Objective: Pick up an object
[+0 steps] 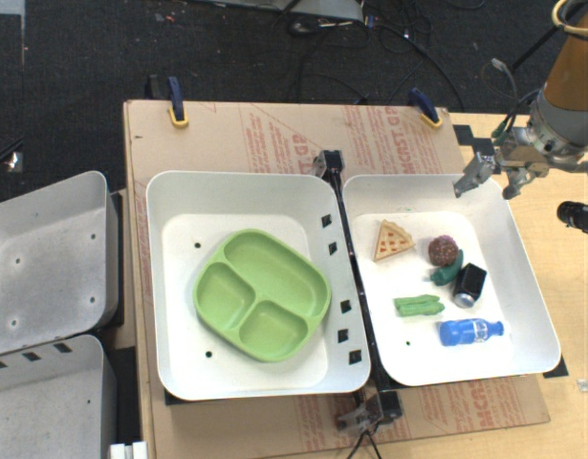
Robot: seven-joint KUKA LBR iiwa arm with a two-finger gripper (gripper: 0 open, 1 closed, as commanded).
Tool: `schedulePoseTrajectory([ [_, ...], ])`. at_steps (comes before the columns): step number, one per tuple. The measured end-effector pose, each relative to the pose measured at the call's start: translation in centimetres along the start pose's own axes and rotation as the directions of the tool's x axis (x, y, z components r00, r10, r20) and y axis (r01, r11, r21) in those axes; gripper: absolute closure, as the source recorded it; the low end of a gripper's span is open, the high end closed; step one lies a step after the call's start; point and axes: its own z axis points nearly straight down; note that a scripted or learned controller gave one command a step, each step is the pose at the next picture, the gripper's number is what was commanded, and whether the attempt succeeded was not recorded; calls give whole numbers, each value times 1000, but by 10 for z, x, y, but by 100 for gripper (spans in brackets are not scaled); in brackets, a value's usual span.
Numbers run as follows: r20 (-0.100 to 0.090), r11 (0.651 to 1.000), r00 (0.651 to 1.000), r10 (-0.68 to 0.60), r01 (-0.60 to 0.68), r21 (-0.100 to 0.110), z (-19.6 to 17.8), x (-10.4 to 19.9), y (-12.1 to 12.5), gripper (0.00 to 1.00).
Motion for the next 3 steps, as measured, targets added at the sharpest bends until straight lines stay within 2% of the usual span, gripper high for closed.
schedulePoseTrajectory([
  [1,3,1000,1000,-3,3,-13,-9,1,3,0],
  [3,2,1000,1000,-6,6,-8,117,5,10,0],
])
